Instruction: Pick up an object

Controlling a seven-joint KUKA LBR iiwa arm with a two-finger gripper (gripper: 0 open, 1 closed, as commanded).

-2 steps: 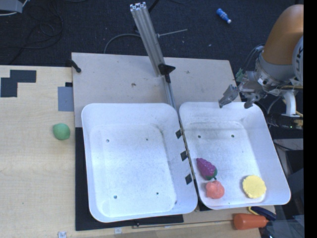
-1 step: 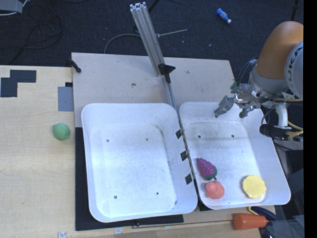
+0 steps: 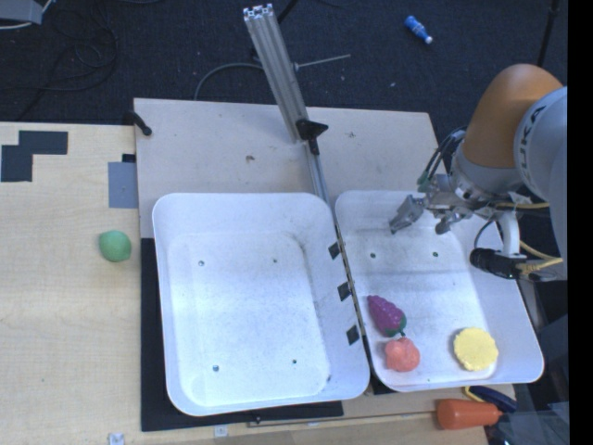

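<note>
purple fruit (image 3: 386,314) lies well apart from fingers (image 3: 404,217).

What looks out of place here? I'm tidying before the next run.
A green ball lies on the wooden surface left of the bins, and an orange object sits below the right bin, outside it. A small blue item lies on the dark floor.

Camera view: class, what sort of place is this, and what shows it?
Probably a robotics lab: a grey robot arm reaches over two white bins holding toy fruit, with cables on the floor.
</note>
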